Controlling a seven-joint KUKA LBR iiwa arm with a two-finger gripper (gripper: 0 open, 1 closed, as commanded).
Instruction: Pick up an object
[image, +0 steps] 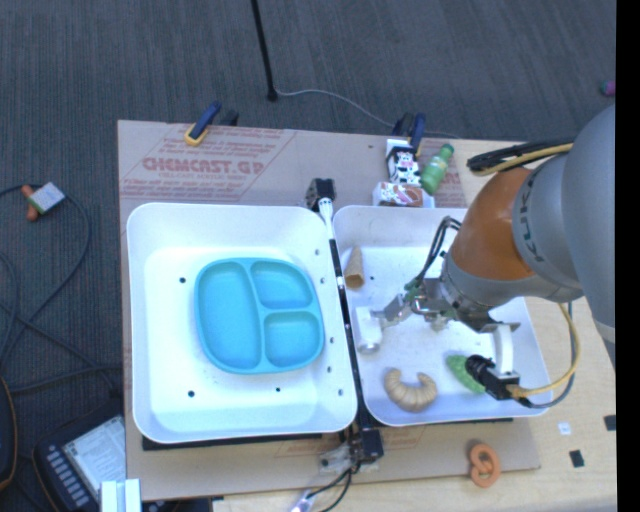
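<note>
Orange band of the arm looms nearest | gripper low in right bin, fingers apparently parted, holding nothing | croissant and green object near bin's front | step: reaching | next: centre over one, close.

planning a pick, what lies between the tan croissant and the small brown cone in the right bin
In the camera view, a small white block lies between the tan curved croissant and the small brown cone, on bare white bin floor.
</note>
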